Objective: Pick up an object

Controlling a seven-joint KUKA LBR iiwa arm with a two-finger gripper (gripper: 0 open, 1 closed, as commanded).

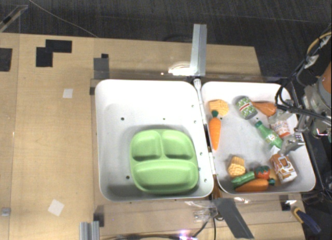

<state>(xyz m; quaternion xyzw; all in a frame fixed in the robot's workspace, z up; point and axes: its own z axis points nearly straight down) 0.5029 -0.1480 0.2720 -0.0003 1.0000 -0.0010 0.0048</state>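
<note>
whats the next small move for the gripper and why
Probably lower straight down toward the small carton just below it. The gripper sits over the right bin's right side with nothing visibly held, and the carton lies fairly apart from the bottle.

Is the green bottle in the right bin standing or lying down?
Lying down. The green bottle shows its full side, stretched diagonally across the floor of the right bin, beside the end effector.

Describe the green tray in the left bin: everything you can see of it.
The green tray is a light green, plastic-looking divided plate with rounded corners: two small compartments at the back, one long one in front. It lies flat, open side up, toward the front of the left bin, with no other object touching it.
</note>
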